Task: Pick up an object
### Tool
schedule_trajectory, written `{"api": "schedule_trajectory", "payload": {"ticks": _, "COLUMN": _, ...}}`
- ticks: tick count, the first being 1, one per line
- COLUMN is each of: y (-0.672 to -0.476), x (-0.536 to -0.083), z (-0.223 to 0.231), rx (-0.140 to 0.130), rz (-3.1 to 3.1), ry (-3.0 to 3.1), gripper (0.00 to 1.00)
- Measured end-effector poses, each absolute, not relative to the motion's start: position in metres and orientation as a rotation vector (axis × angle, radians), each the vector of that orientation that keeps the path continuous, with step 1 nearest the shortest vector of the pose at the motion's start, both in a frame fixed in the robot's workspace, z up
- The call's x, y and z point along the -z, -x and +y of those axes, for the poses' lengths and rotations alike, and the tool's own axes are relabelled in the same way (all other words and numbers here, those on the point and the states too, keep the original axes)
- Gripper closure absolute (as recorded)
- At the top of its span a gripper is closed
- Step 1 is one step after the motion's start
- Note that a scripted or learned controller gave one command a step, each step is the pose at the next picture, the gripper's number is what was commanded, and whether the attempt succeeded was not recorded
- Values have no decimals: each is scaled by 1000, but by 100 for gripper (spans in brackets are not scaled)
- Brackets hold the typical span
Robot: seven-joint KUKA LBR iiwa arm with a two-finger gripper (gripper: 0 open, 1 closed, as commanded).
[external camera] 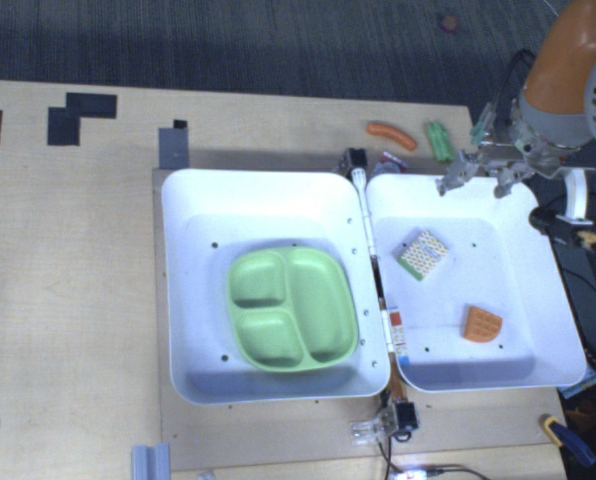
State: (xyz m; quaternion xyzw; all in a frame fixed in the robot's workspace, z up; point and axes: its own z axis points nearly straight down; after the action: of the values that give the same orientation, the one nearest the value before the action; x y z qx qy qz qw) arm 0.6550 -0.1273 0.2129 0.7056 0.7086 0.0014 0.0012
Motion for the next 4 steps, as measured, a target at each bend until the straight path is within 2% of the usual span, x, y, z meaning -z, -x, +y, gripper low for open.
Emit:
{"api": "schedule_trajectory", "payload": {"ticks": 1, "y": -670, "x": -87, "z": -115, "rx": -6, "rz": 2227, "ry": -2211, "gripper": 0}}
{"api": "schedule_trajectory", "payload": {"ticks": 2, "y": -672, "x": -99, "z": -115, "rx": -11, "rz": 2227, "ry": -2205, "gripper": 100}}
{"api": "schedule_trajectory", "payload": {"ticks": 3, "y": -665, "x": -90, "z": -195, "rx": -2, "rz": 2220, "ry": -2216, "gripper": 100}}
{"api": "schedule_trajectory", "payload": {"ticks": 4, "y": -666, "x": -90, "z": -193, "rx": -5, "rz": 2222, "ry": -2214, "gripper": 0}}
